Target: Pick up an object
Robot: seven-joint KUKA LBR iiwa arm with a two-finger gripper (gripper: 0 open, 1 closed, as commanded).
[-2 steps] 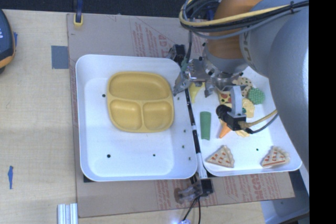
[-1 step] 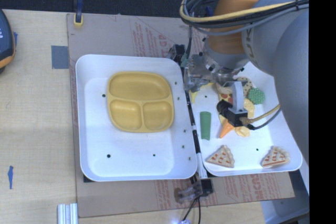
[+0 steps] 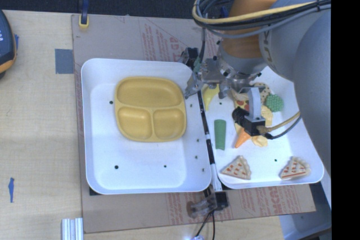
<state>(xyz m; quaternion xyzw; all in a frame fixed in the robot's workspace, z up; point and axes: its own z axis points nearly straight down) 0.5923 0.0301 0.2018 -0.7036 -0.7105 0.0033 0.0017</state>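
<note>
The right bin (image 3: 269, 180) holds several toy foods. A green stick (image 3: 219, 135) lies near its left wall, with an orange carrot piece (image 3: 241, 137) beside it. Two waffle-like wedges (image 3: 236, 168) (image 3: 294, 168) rest near the front. A yellow piece (image 3: 209, 96) lies at the back left, and a green leafy piece (image 3: 274, 103) lies further right. My gripper (image 3: 223, 85) hangs low over the back of this bin, just right of the yellow piece. The wrist hides the items right under it.
In the left bin (image 3: 101, 177) sits a yellow divided plate (image 3: 151, 108). The ridge between the two bins runs just left of the gripper. The grey arm covers the right bin's back right corner. A dark device (image 3: 5, 42) lies at the bench's left edge.
</note>
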